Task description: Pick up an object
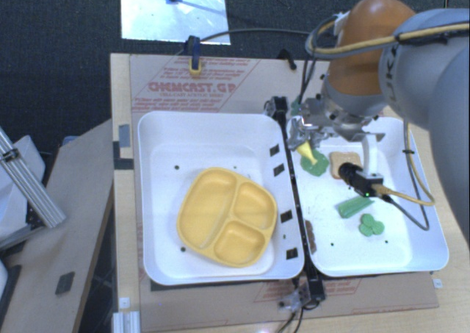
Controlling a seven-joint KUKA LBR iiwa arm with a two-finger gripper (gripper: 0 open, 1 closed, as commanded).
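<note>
**Claw low over the right bin, nothing gripped yet**

I have the claw (302, 135) down at the far-left corner of the right bin (418, 251); I cannot tell its state from here. Just nearer lies a yellow piece (309, 154) touching a green lump (318, 166), with a tan slice (345, 163) to the right. Nearer still sit a green stick (355, 206) and a green cluster (371, 227). The left bin (158, 177) carries a yellow divided tray (228, 215). I judge this the approach step; next I need a descent onto the yellow piece and a firm grip.

Divided tray (227, 217) in left bin (158, 251); small toys (355, 206) in right bin (411, 254).
</note>
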